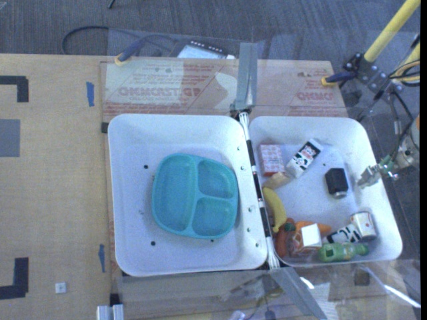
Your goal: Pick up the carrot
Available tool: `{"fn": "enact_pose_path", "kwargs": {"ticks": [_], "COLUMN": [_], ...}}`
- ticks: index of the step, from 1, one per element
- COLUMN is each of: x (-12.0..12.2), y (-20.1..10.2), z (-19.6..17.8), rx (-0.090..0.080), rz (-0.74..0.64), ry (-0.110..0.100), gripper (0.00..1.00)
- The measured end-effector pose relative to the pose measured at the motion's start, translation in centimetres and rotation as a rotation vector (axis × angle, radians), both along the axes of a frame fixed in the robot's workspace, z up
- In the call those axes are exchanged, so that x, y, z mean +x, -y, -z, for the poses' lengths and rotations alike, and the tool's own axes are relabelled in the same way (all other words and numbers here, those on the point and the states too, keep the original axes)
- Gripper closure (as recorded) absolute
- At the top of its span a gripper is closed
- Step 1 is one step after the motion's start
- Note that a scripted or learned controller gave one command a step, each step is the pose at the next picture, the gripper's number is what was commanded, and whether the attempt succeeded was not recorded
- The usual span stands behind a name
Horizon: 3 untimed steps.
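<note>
Because the small orange plastic carrot [321, 230] lies wedged among clutter at six o'clock in the right white bin [373, 141], half under a white cube [310, 235], it likely handles light, stiff and slick; grasp across its exposed end. The tool [385, 169] hovers at three o'clock, holding nothing; its opening is unclear.

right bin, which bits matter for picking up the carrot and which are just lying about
For the job:
- carrot, low in the right bin, partly under a white cube
- gripper, at that bin's right rim

Lying about:
- banana
- green bottle
- black block
- pink box
- two cow-print cartons
- teal tray, in the left bin
</note>
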<state>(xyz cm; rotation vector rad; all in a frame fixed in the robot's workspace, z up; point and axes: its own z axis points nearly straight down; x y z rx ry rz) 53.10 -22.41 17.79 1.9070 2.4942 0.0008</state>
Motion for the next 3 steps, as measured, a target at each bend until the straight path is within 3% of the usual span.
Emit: {"fn": "enact_pose_path", "kwargs": {"ticks": [1, 2, 3], "x": [4.5, 4.7, 5.9], "y": [-0.2, -0.2, -0.1], "z": [-3.0, -4.1, -4.6], "rx": [-0.001, -0.004, -0.001], "rz": [0.045, 0.042, 0.194], "ry": [0.002, 0.006, 0.002], "gripper": [1.00, 1.00, 1.00]}}
